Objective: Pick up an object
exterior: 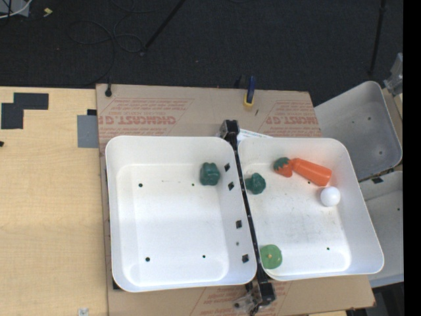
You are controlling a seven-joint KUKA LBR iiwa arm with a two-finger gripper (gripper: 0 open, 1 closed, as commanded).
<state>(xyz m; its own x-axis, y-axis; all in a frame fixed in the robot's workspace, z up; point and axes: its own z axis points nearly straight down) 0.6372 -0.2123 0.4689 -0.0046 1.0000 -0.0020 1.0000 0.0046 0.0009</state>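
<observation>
Carrot (306, 170) — long axis left-right, tilted.

You have two white bins touching along one seam: the left bin (171, 229) on the side far from the arm's reach-in, the right bin (309, 236) on the near side. Small black clips (238, 224) dot the seam, with a black clamp (229, 129) at its far end and another (260, 298) at its near end. Both bins sit on a printed cardboard sheet (164, 114), with a blue-and-yellow clamp (249, 91) at its back edge. Beyond the left bin you'll see the pale wooden bench (46, 209), which carries black tape patches (23, 107) and a grey one (86, 130). On the reach-in side is a grey metal plate (362, 124), tilted. Behind everything is dark floor with loose cables (118, 31).
</observation>
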